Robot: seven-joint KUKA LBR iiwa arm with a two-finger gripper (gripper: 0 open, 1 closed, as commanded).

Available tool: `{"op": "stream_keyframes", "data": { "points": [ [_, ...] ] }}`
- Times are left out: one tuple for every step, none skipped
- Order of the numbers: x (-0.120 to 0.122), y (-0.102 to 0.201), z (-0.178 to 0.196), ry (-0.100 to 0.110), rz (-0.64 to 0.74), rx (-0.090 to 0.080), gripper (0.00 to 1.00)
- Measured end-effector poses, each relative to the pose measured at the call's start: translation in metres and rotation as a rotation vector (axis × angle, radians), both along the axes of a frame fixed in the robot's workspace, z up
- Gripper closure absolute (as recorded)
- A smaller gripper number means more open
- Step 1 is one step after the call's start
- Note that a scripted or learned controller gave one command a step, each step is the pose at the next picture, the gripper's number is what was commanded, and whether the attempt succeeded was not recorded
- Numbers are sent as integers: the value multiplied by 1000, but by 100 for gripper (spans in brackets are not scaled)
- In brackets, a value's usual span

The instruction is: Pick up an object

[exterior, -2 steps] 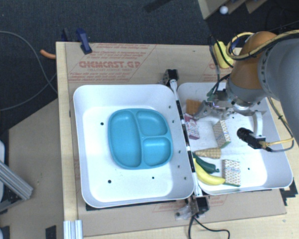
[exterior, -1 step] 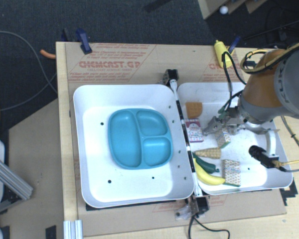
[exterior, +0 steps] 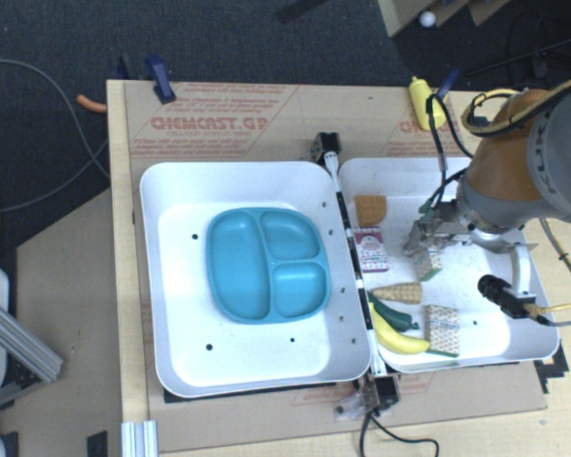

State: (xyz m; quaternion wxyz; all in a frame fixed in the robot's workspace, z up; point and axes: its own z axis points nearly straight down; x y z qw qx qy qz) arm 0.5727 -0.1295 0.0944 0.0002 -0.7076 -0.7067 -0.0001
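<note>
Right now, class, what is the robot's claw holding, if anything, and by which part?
It cannot be told. The claw sits low in the right bin, with nothing visibly between it.

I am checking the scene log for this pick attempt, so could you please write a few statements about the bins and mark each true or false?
1. The blue divided tray lies in the left bin. True.
2. The banana lies in the left bin. False: it lies in the right bin, near its front edge.
3. The end effector is over the right bin. True.
4. The brown square piece sits on the blue divided tray. False: it sits in the right bin, near the divider.
</note>
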Motion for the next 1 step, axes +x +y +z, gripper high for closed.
{"op": "stream_keyframes", "data": {
  "points": [
    [7,82,91,-1,3,0,100]
  ]
}}
